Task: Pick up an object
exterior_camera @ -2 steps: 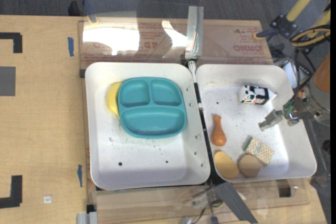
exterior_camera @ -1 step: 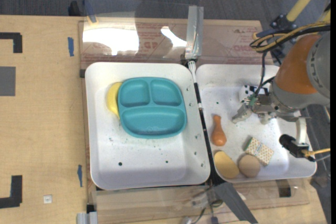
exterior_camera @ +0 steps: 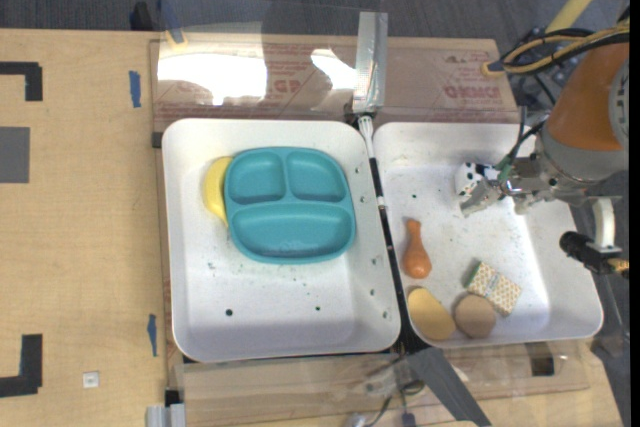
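The tool (exterior_camera: 483,187) hangs low over the right bin (exterior_camera: 440,155), in that bin's upper right part, at the end of the grey arm (exterior_camera: 590,130) with its orange band that comes in from the right. Whether the tool is open or closed cannot be told, as its tip is small and blurred against the white floor. A small black-and-white object (exterior_camera: 467,180) sits right at the tip; whether the tool grips it cannot be told either.

The other pickable things lie in the same right bin, all toward its front. An orange carrot-shaped piece (exterior_camera: 415,250) lies near the divider, front-left of the tool. A patterned beige block (exterior_camera: 494,286) lies tilted, straight in front of the tool. Just beside that block, nearer the front rim, sits a round tan piece (exterior_camera: 475,316), and touching it on its left is a yellowish oval piece (exterior_camera: 431,313).

The left bin (exterior_camera: 200,315) adjoins the right bin. It holds a teal divided plate (exterior_camera: 289,205) with three compartments, and a yellow item (exterior_camera: 214,185) peeks out from under the plate's left edge.

Both bins rest on the brown surface (exterior_camera: 70,215).
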You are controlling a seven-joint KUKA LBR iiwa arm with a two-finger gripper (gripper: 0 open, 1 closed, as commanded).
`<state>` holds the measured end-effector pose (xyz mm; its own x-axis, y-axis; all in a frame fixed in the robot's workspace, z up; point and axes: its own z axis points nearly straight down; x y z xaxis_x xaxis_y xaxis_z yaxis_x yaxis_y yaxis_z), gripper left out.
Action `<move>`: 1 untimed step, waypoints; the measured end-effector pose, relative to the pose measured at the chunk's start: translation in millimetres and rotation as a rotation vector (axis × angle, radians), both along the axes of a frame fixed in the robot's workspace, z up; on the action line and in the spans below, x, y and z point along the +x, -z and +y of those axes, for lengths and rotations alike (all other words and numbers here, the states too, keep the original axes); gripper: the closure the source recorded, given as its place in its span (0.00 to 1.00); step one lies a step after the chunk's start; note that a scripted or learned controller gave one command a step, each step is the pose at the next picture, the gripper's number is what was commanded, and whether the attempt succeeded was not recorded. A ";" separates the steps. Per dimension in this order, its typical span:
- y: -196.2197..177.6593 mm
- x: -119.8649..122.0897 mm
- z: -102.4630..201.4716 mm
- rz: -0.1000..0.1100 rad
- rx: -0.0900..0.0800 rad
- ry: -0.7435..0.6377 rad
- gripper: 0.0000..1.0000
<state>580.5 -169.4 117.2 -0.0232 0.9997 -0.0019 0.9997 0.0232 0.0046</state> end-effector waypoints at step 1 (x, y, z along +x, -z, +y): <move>4.8 -10.3 -13.4 0.006 0.003 0.156 0.00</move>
